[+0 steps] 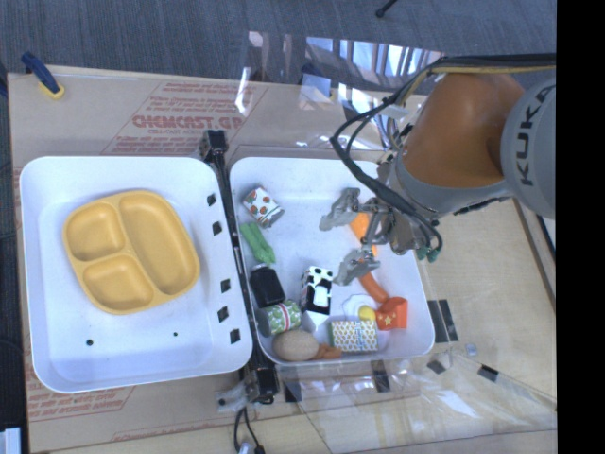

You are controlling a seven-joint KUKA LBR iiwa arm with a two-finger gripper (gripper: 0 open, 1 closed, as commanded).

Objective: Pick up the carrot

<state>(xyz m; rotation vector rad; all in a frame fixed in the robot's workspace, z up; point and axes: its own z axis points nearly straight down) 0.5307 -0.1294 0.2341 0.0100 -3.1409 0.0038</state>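
Note:
The carrot [372, 286] is an orange stick lying on the floor of the right bin [293, 183], right of its middle. Its upper end [360, 225] shows again above the lower finger, so part of it is hidden under the gripper. My gripper [337, 250] hangs over the carrot with its two grey fingers [340, 206] spread apart, one on each side along the carrot's length. The fingers stand open, with bare bin floor between their tips.
Crowding the right bin are a green pod [257, 242], a patterned can [262, 206], a black block [267, 285], a cow-print toy [319, 288], a red star block [391, 314], a toy fried egg [359, 307] and more toys along the front wall. In the left bin [57, 348] lies a yellow divided plate [128, 249].

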